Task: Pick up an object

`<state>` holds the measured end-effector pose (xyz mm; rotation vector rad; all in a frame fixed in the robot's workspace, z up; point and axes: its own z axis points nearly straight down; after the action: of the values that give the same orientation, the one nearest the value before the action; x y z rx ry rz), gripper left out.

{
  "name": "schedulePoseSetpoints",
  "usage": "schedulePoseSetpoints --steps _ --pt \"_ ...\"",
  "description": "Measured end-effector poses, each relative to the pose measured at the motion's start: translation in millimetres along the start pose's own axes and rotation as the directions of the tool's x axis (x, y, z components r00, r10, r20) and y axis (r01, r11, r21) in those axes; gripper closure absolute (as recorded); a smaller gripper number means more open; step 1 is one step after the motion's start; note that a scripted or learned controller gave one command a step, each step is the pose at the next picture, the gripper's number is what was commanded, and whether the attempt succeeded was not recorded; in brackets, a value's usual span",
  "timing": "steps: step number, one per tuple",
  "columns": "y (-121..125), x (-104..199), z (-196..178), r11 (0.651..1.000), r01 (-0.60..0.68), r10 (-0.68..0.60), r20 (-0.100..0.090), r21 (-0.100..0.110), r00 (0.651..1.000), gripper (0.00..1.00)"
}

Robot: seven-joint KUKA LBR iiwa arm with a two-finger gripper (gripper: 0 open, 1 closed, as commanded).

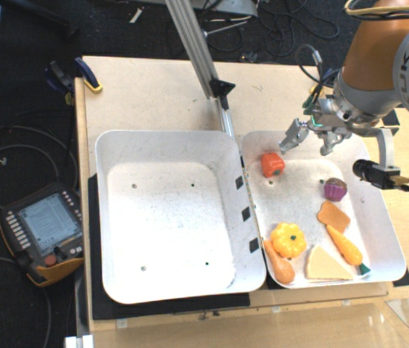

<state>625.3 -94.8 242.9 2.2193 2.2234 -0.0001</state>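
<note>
The right bin [378, 216] holds several toy foods. A red pepper [272, 164] lies near its back left corner. A purple onion [335, 189] sits at mid right. In front are an orange bread slice [333, 216], a carrot [346, 247], a yellow pumpkin [288, 239], an orange sausage [280, 264] and a pale cheese wedge [328, 264]. My gripper [311, 141] hangs open above the bin's back edge, right of and above the red pepper, with nothing between its fingers [291, 136].
The left bin [117, 151] stands beside the right one. A slanted metal pole [193, 38] meets the bench at the bins' back junction. A black camera [378, 172] sticks out from the wrist. A teach pendant [45, 227] lies on the floor at left.
</note>
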Motion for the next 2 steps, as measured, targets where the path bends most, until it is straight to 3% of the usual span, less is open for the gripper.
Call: schedulePoseSetpoints --steps 2 --pt "-9.3 -4.2 101.0 1.0 -0.004 0.004 0.0 0.006 1.0 0.0"
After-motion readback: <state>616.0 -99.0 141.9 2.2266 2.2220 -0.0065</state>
